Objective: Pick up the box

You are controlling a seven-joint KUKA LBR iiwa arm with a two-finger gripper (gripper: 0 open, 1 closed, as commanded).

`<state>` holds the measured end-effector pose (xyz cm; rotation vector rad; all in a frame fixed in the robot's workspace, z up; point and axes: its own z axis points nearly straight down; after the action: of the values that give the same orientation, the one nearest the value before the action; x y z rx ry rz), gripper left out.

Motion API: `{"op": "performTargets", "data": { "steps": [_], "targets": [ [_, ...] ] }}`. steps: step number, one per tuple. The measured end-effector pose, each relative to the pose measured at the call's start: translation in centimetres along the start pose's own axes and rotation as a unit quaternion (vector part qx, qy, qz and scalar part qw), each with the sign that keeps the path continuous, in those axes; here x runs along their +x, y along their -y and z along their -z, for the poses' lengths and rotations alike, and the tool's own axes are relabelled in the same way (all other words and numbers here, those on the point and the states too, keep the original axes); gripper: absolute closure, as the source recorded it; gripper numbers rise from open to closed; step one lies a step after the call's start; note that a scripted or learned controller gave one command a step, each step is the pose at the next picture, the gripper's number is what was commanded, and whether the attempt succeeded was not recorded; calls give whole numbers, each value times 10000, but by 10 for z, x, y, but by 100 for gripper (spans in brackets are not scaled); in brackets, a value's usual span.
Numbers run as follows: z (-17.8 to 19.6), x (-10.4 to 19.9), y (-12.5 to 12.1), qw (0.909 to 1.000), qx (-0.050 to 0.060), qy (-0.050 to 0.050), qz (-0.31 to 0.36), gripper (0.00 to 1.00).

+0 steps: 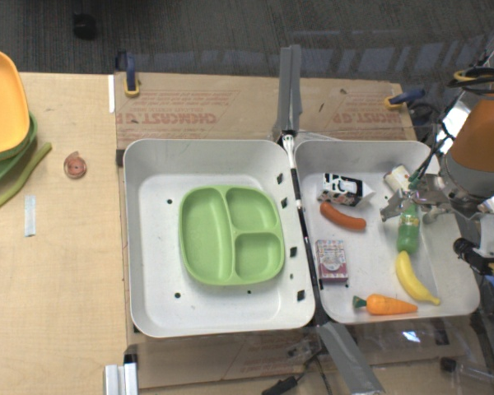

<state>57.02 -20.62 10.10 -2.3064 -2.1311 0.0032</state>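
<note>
small pink-and-white printed cardboard box [333, 261] lies flat on the right white plastic bin [362, 151] floor, hard against the bin's left wall, in the near half. landmark from here on = that box. near to far: orange plastic carrot [384, 304] is nearer the camera and to the box's right; yellow toy banana [415, 277] further right of the box; red-orange toy sausage [343, 216] just beyond the box; black-and-white small packet [342, 188] beyond that.

my two-finger metal gripper [407, 203] hangs well apart from the box, beyond it and to its right, over a green plastic bottle [408, 230]. can't tell if it's spread or closed; nothing seen held.

handling guess: box looks light, stiff but crushable, glossy so maybe slippery. i'd pinch across the short width, on the long edges. the wall side leaves little finger room, risk of clipping it.
</note>
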Motion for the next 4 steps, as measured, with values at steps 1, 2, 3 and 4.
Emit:
{"op": "performTargets", "data": {
  "steps": [1, 2, 3, 4],
  "targets": [
    [-10, 11, -88, 9997, -3, -11, -238, 0],
    [1, 9, -89, 9997, -24, 14, -226, 100],
    [107, 44, -12, 9946, 9, 4, -1042, 100],
    [105, 112, -67, 9929, 8, 7, -1189, 100]
  ]
}}
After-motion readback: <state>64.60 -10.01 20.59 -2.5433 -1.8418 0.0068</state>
